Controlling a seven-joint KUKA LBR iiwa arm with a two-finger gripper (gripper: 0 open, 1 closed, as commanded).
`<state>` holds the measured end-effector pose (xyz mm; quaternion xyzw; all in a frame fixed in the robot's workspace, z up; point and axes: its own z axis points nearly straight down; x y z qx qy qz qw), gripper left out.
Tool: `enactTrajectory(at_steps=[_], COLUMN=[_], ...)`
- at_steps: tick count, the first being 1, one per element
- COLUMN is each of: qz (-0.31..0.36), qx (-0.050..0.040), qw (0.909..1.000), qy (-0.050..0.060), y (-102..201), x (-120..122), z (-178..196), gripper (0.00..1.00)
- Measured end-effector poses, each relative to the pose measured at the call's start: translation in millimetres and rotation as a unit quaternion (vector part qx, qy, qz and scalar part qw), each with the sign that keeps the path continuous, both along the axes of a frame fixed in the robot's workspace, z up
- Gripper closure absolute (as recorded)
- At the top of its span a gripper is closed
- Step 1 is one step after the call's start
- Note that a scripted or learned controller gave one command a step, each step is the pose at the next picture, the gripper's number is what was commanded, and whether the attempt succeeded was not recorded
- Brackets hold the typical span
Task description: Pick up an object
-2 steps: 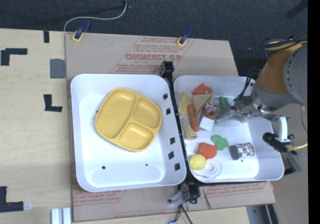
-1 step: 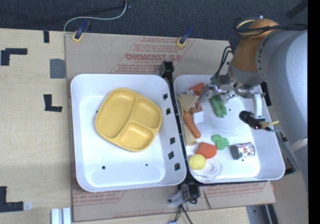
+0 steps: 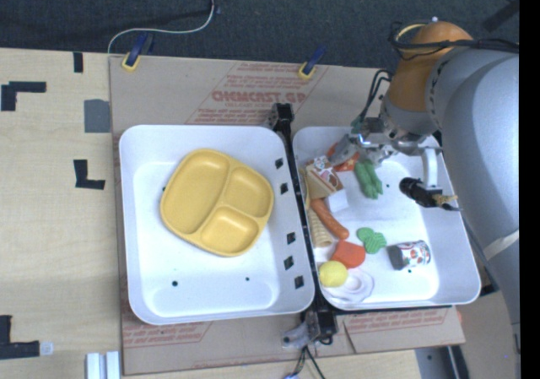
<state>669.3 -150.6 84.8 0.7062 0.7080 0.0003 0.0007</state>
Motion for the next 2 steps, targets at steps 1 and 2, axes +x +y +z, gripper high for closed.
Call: enactTrajectory(at_steps=[1, 2], qz=[0.000, 0.000], qx=[-0.0008, -0.0011], qw=[1.0000, 1.0000], qy=[0.001, 0.001], y=[21.0, 20.8], x=[-0.9, -0.8], z=[-0.1, 10.1], gripper=[0.00, 1.00])
